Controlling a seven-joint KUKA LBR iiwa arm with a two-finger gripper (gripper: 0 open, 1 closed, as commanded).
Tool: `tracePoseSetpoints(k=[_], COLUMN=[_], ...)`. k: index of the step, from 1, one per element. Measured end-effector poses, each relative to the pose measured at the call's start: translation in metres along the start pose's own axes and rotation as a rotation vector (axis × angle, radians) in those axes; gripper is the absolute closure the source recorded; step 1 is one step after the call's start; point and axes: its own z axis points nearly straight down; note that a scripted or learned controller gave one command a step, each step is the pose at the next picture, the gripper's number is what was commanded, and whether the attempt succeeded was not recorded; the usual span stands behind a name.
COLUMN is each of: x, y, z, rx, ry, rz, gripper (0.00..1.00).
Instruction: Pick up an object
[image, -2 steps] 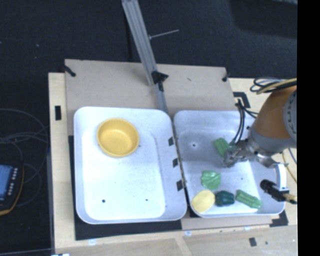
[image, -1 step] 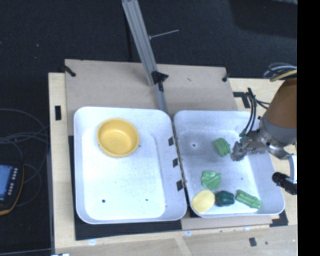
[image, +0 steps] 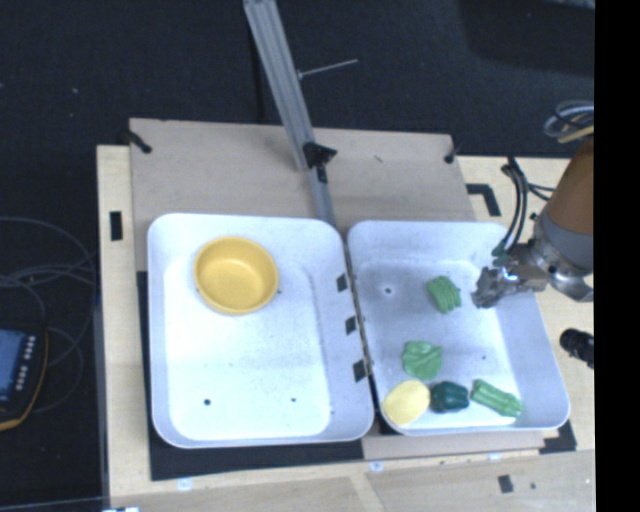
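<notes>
Right bin (image: 520, 330), lower edge — a yellow lemon (image: 406, 401), dark green pepper (image: 449, 397) and green pod (image: 496, 398), with a green leafy piece (image: 422, 358) above. Farther up lies another green piece (image: 443, 294); just right of it the gripper (image: 487, 291) — open or closed, cannot tell. Left bin (image: 240, 400), upper left: yellow bowl (image: 236, 275).

Bright even overhead light, glare-washed white bins (image: 250, 420), dim dark surroundings, soft overall blur.

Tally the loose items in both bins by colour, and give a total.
Yellow: 2, the bowl and the round piece.
Light green: 3, at.
Dark green: 1.
Total: 6.
</notes>
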Motion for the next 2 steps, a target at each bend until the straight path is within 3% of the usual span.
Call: tracePoseSetpoints(k=[1, 2], x=[-0.001, 0.049], y=[0.0, 0.019], z=[0.005, 0.011], rx=[0.004, 0.005], ry=[0.0, 0.002], rz=[0.001, -0.004], gripper=[1.0, 1.0])
